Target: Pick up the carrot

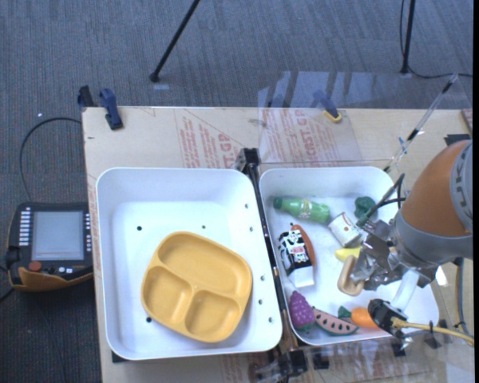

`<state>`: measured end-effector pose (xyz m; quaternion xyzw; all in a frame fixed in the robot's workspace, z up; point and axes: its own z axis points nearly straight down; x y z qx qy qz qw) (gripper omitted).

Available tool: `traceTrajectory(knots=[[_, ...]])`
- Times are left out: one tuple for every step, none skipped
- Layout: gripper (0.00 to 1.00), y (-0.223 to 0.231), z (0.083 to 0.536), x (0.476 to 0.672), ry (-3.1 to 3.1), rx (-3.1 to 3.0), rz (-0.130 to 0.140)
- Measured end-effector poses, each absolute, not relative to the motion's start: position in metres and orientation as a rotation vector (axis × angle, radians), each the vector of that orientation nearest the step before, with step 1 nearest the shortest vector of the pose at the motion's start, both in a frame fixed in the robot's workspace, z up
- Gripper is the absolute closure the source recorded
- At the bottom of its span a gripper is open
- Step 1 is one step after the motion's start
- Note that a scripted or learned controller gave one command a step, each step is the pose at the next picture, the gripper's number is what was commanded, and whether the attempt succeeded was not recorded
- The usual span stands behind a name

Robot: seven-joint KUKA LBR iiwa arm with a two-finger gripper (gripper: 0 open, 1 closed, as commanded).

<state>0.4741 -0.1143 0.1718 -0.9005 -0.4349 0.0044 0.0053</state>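
The carrot (pixel 362 318) is small and orange with a green top. It lies near the front edge of the right bin (pixel 319 174), between a watermelon slice (pixel 333 323) and a black cable fitting (pixel 383 310). My gripper (pixel 370 271) hangs over the right side of this bin, a little behind and above the carrot and close to a tan oval toy (pixel 350 278). The arm's grey wrist and orange band (pixel 439 202) rise to the right. Nothing shows between the fingers, and the carrot rests on the bin floor.
The right bin also holds a green bottle (pixel 302 207), a cow-print carton (pixel 294 251), purple grapes (pixel 301 309), a yellow piece (pixel 347 254), a white can (pixel 342 228) and a green item (pixel 365 207). A yellow divided plate (pixel 195 287) lies in the left bin (pixel 120 214).
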Motion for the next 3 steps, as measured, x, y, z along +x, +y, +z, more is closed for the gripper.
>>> traceTrajectory(knots=[[1.00,-0.123,0.176,0.475,-1.191,-2.899,0.012],[1.00,-0.123,0.183,0.475,-1.194,-2.890,0.022],[1.00,-0.130,0.212,0.484,-0.739,-3.047,0.012]])
